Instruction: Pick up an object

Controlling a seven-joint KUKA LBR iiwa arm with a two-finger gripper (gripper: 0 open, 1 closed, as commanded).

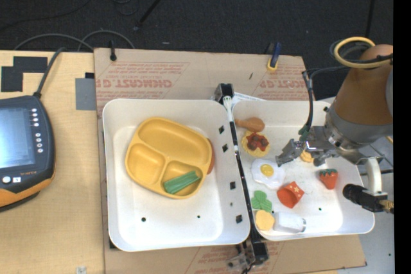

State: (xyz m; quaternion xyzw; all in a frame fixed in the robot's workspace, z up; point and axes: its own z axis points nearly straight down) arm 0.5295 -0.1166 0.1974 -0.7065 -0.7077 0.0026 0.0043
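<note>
looking down at the bench, i see the gripper (297, 152) low over the right bin (350, 218), near the middle of that bin and a little toward its far edge. its dark fingers spread out toward the left, and i cannot tell how far apart they stand or whether anything sits between them. the grey arm with its orange band (361, 96) covers the bin's right far corner, so the free room lies toward the near right corner and along the near edge.

the toys crowd the left side of the right bin, along the divider (235, 160). a brown bread roll (250, 123) lies near the far left corner, with a small tart topped in red (257, 143) just below it. a fried egg (266, 171) sits just left of the gripper. a red wedge-shaped piece (291, 194) lies nearer the front, and a strawberry (329, 178) sits to the right, under the arm. green pieces (261, 201), a yellow piece (264, 221) and a white piece (289, 222) lie by the near left corner.

the left bin (122, 215) holds a yellow divided plate (154, 154) in its middle, with a green pea pod (182, 181) in the near right compartment.
</note>
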